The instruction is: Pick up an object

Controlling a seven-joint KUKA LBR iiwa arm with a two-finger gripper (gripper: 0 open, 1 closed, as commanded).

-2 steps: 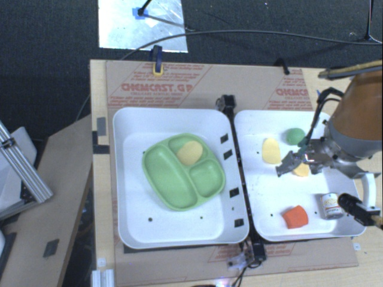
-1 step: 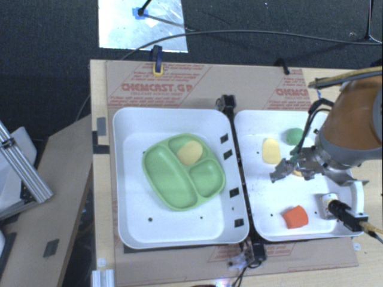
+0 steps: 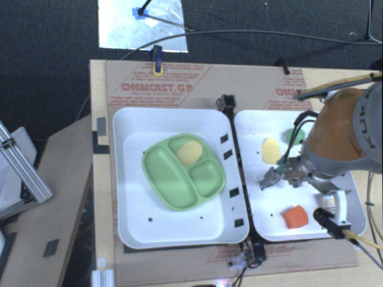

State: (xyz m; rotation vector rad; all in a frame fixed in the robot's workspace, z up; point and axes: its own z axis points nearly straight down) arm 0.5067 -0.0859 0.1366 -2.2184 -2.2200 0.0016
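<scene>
My gripper (image 3: 269, 179) hangs over the middle of the right bin (image 3: 257, 220), just below a pale yellow object (image 3: 270, 150) and apart from it. An orange-red block (image 3: 295, 216) lies near that bin's front edge, below and to the right of the gripper. A green object (image 3: 294, 136) at the bin's back is partly hidden by the arm (image 3: 338, 133). Nothing can be seen in the gripper's hold.
The left bin (image 3: 137, 220) holds a green divided plate (image 3: 179, 178) with a yellow object (image 3: 190, 153) in its upper compartment. A black divider with clips (image 3: 236, 166) runs between the two bins. Cables cross the dark floor behind the bench.
</scene>
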